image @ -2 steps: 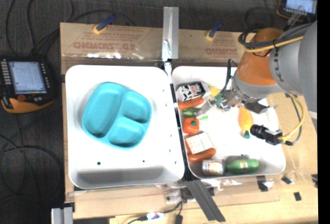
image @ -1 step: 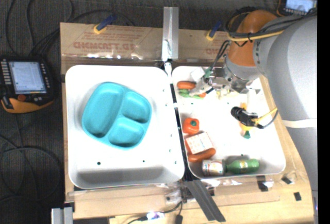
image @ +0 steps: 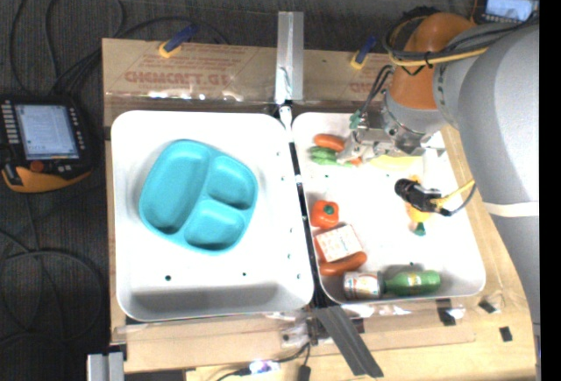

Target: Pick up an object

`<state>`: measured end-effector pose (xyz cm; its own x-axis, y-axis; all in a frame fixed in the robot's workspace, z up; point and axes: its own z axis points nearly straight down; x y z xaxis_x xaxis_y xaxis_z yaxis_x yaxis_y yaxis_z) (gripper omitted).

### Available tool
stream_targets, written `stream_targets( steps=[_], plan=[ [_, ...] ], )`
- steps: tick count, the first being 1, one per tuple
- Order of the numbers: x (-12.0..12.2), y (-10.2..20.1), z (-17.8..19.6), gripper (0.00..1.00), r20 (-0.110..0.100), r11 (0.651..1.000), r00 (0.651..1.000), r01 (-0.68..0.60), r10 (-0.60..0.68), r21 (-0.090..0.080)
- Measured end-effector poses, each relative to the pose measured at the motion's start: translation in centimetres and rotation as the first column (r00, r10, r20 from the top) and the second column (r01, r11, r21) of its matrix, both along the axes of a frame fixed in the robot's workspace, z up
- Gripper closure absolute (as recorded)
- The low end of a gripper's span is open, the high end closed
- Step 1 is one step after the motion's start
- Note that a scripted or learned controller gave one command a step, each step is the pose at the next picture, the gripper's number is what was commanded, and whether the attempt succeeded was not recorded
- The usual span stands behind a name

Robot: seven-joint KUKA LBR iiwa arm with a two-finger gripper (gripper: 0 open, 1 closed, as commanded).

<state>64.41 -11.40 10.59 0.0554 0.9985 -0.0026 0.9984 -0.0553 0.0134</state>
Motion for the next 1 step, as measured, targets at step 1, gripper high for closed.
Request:
stream_targets(
  steps=[1],
  plan=[
    [0.26,3.95,9.19,1.00,-0.014,0.999,0.999,-0.034,0.034,0.003]
  ],
)
